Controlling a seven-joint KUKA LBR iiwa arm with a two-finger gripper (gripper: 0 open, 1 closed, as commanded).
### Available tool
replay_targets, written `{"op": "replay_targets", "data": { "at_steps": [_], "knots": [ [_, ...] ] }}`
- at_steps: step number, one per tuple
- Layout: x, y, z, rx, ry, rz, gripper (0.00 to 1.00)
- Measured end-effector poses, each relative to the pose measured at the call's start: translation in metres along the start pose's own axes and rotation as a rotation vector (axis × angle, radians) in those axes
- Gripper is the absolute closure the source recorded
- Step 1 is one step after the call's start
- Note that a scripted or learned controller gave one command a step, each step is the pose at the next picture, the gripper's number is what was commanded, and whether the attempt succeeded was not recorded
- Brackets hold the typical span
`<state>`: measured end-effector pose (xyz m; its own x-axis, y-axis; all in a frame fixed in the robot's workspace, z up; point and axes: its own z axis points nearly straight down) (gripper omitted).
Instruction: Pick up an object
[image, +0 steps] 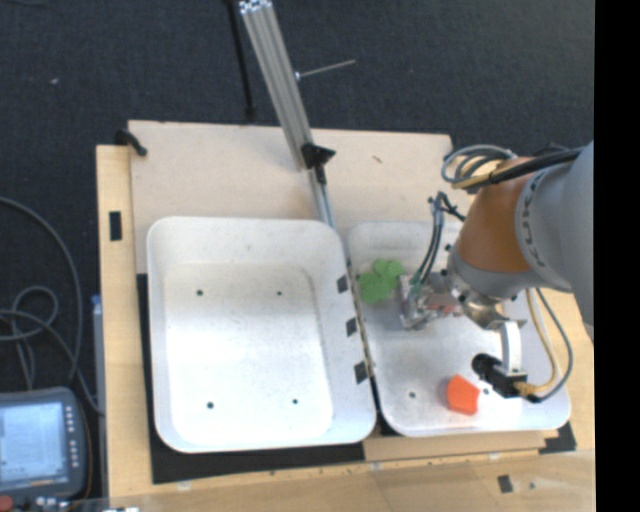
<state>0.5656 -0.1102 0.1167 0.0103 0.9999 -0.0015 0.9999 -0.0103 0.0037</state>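
A green object (379, 281) lies in the right bin (420, 405), close to its left wall. An orange object (461, 394) sits near the same bin's front edge. My gripper (413, 308) hangs low over the right bin, just right of and below the green object, and well above the orange one. The arm with its orange band (490, 235) comes in from the right and covers part of the bin.
The left bin (250, 330) stands beside the right one on the wooden bench. A slanted metal pole (285, 90) crosses the back of the bench toward the gap between the bins. Cables loop around the wrist.
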Motion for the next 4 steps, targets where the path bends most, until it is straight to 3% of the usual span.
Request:
{"op": "replay_targets", "data": {
  "at_steps": [2, 3, 4],
  "knots": [
    [-0.013, 0.011, -0.113, -0.005, -0.001, -0.013, 1.0],
    [-0.016, 0.012, -0.156, -0.003, -0.001, -0.014, 1.0],
    [-0.018, 0.013, -0.176, 0.0, 0.0, -0.016, 1.0]
  ]
}}
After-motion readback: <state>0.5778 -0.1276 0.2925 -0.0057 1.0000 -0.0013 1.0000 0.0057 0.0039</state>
